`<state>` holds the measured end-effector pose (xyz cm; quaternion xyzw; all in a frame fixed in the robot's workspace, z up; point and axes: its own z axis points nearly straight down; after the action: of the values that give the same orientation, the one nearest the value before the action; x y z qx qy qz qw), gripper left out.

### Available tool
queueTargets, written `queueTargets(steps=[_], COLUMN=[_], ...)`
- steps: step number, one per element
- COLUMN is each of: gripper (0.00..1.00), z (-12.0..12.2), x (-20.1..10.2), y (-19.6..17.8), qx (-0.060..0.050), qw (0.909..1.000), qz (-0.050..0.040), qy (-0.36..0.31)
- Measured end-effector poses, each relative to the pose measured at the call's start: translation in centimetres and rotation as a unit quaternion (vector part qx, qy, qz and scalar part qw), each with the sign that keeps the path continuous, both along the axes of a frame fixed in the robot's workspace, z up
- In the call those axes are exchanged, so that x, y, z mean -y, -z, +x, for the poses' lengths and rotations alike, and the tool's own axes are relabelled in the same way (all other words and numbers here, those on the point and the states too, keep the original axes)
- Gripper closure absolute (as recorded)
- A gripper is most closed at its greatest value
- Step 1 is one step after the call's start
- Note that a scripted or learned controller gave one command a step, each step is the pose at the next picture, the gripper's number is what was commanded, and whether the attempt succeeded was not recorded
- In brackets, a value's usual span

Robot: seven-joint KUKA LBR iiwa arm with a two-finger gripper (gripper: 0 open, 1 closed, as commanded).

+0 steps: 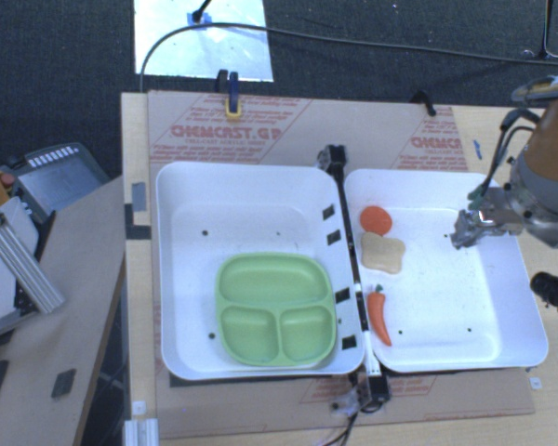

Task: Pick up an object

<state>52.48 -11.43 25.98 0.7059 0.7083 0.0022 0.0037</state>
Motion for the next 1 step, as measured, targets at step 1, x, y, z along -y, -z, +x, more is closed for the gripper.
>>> queueTargets(steps=[1], gripper=[1.00], z=[2.09], x=[-5.04], y=[-0.46], qx=[-0.002], qw=[1.0000], qz=[0.0018], qy=[-0.003])
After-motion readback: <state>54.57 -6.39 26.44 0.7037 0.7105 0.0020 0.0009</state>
